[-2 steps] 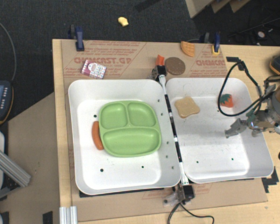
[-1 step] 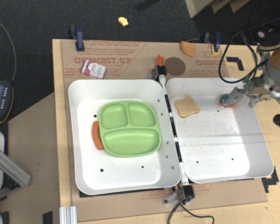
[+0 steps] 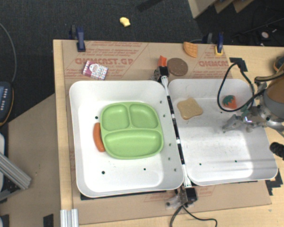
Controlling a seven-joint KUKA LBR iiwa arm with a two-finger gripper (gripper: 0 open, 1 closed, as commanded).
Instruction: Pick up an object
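Observation:
In the right bin (image 3: 227, 167), a tan toy bread slice (image 3: 189, 108) lies near the back left. A small red and orange toy with a green top, like a strawberry (image 3: 229, 100), lies near the back right. My gripper (image 3: 235, 123) is low over the right bin's right half, just in front of the strawberry and well right of the bread. Its arm (image 3: 276, 100) comes in from the right. In the left bin (image 3: 85, 164), an orange toy sausage (image 3: 99, 137) lies against the left rim of a green divided plate (image 3: 131, 130).
On the cardboard behind the bins lie a brown disc (image 3: 177, 66), an orange waffle-like piece (image 3: 190, 49) and a pink and white packet (image 3: 94, 70). Blue clamps (image 3: 79, 38) grip the board's back edge. A black cable (image 3: 232, 79) loops over the right bin's back.

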